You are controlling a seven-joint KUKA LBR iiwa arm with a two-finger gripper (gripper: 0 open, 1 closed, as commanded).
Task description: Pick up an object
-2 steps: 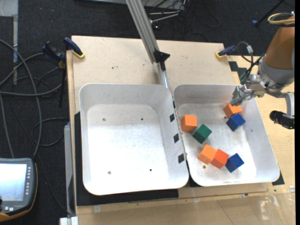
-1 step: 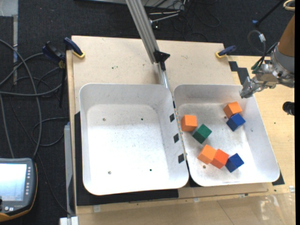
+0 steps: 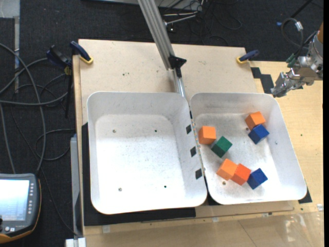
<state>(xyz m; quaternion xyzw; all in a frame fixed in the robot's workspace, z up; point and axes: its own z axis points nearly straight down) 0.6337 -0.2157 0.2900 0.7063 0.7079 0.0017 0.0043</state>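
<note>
Seven cubes lie in the right bin (image 3: 288, 158): an orange cube (image 3: 207, 134) touching a green cube (image 3: 221, 146) at its 4 o'clock, an orange-blue pair (image 3: 256, 127) toward 2 o'clock, and two orange cubes (image 3: 234, 171) beside a blue cube (image 3: 257, 178) toward 6 o'clock. The left bin (image 3: 103, 138) adjoins it on the tabletop (image 3: 133, 66). The pincer (image 3: 281, 89) hangs outside the right bin's 1 o'clock corner, its spread impossible to tell. No writing is legible.

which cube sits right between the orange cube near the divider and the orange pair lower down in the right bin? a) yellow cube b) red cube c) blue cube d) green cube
d: the small dark green cube lies in the shallow white right bin, just below-right of the orange cube by the divider and above the touching pair of orange cubes.
</note>
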